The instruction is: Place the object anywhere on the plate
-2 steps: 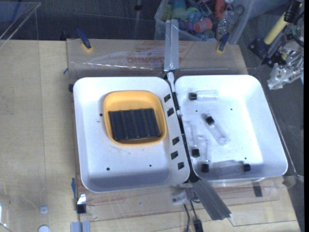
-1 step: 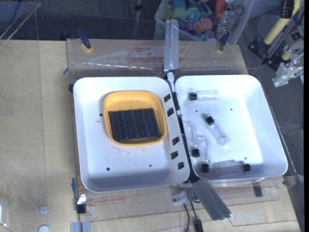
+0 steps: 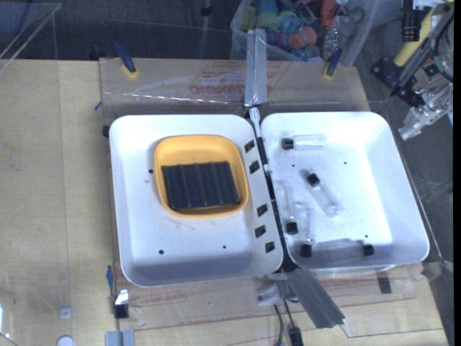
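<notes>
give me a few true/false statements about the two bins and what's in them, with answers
1. The yellow square plate sits in the left white bin. True.
2. A dark ribbed rectangular pad lies on the plate. True.
3. The clear plastic vials with black caps lie on the plate. False: they lie scattered in the right white bin.
4. The two bins stand far apart. False: they sit side by side, meeting along their inner edges.
5. The clear tub of colourful items stands inside the right bin. False: it stands behind the bins, beyond their far edge.
</notes>
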Tool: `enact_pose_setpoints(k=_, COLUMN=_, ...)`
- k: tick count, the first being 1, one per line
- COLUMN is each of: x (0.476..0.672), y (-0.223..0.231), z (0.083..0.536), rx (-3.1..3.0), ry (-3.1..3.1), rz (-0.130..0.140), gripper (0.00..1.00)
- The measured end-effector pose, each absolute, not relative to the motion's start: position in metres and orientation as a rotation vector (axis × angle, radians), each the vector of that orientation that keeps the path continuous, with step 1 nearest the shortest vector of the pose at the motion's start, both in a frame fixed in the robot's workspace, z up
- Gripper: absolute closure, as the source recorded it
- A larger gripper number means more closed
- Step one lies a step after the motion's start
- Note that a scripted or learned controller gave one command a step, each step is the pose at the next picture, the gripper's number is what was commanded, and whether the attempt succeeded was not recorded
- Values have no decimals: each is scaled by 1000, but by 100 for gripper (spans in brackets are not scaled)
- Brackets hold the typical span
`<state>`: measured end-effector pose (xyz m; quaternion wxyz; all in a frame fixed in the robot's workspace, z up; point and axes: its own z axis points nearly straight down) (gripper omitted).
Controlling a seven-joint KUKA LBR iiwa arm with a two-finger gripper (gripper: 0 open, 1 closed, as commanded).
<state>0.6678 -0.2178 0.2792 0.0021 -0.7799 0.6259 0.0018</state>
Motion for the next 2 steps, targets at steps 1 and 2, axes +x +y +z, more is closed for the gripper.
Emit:
enact_pose_setpoints(k=1, x=668, y=-214, z=277, rx=-2577, ry=1790, rz=6, gripper=100)
enact_pose_setpoints(k=2, x=668, y=-212, z=261, rx=-2724, ry=1557, rz=8, gripper=100)
